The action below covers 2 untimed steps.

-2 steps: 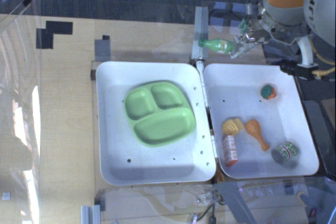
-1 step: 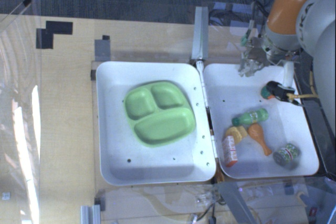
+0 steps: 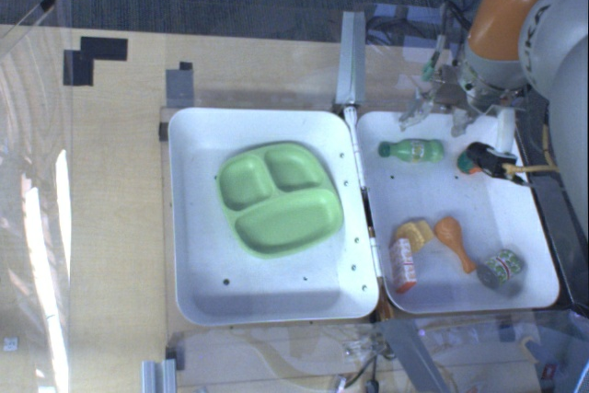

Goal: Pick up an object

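Tool (image 3: 440,106) hangs splayed open and empty over the right bin's (image 3: 543,290) far edge, just beyond the bottle (image 3: 411,150), likely its target. Can (image 3: 403,263) and spoon (image 3: 454,241) lie nearer.

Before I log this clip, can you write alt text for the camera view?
The grey arm's hand hovers over the far edge of the right bin, just above a green bottle, holding nothing. The bin also holds a red can, an orange spoon-like piece and other small items; the left bin holds a green divided plate.
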Each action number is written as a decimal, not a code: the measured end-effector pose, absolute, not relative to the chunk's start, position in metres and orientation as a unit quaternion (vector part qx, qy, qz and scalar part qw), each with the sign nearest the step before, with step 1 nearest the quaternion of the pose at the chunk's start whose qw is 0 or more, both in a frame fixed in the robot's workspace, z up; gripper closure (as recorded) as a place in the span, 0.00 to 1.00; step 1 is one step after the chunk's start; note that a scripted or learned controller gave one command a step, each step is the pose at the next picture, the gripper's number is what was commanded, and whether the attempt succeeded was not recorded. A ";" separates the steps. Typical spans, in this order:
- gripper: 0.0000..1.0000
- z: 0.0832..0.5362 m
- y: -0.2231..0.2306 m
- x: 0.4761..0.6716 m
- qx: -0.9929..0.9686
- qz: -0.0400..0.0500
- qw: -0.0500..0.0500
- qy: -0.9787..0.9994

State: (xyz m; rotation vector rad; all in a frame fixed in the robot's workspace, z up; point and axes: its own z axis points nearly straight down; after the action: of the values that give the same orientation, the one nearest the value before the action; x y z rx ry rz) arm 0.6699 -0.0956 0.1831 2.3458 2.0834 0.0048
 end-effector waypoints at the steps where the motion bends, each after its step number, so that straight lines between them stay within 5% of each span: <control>1: 0.00 0.088 -0.133 0.671 0.746 0.002 0.003 0.666; 2: 1.00 0.102 -0.132 0.674 0.744 0.005 0.006 0.668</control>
State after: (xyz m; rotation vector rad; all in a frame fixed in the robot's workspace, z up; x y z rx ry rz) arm 0.6736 -0.1320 0.1016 2.3284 2.0901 0.0148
